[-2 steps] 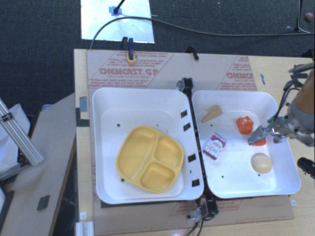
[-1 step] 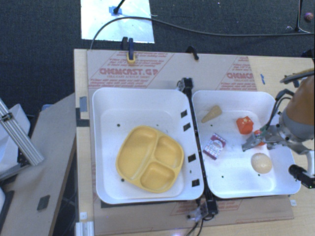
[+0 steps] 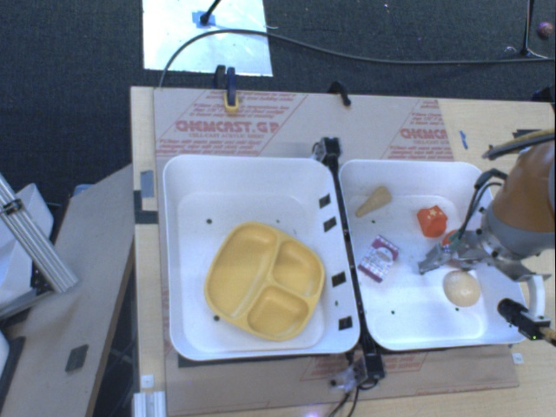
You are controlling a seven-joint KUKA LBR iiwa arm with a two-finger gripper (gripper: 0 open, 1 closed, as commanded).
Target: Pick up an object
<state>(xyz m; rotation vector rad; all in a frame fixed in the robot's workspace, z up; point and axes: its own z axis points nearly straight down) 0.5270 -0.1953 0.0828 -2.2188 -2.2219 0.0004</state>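
In the right bin point(image 3: 408, 337) lie a tan wedge point(image 3: 373, 201), a red block point(image 3: 432, 221), a small pink and white packet point(image 3: 378, 259) and a cream ball point(image 3: 461, 287). My gripper point(image 3: 434, 259) reaches in from the right, low over the bin floor. It sits between the red block above it and the cream ball just below and to its right, with the packet a short way to its left. The arm's wrist hides part of the bin's right side.
The left bin point(image 3: 187, 233) holds a yellow divided plate point(image 3: 265, 281). A black divider with clips point(image 3: 340, 250) runs between the two bins. Cables cross the dark floor behind the bench, and a metal rail point(image 3: 35, 241) lies at the far left.
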